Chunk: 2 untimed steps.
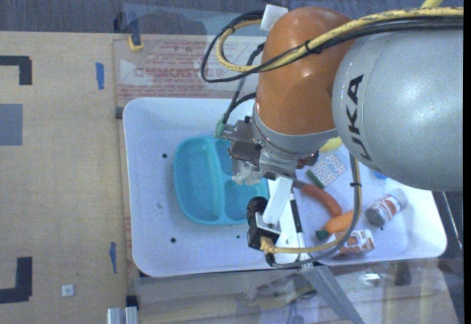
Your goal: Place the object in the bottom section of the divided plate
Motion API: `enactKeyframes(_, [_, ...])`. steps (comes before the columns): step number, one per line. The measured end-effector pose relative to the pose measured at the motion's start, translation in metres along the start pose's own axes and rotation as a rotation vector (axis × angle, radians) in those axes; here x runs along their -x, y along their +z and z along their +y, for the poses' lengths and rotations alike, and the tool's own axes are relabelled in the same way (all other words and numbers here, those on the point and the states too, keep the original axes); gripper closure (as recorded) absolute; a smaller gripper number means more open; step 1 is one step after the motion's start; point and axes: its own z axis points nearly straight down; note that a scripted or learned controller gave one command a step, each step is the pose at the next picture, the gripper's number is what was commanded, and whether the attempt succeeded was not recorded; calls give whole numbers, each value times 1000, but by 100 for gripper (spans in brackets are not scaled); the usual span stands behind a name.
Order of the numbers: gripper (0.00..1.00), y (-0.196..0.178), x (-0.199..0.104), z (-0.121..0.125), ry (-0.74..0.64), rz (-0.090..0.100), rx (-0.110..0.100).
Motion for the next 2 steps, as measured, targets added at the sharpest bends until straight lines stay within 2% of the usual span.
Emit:
enactKeyframes(1, [100,-5,-19,-4,100,0,0])
enactKeyframes(2, [100,17,-5,-1,-17,-1,-2])
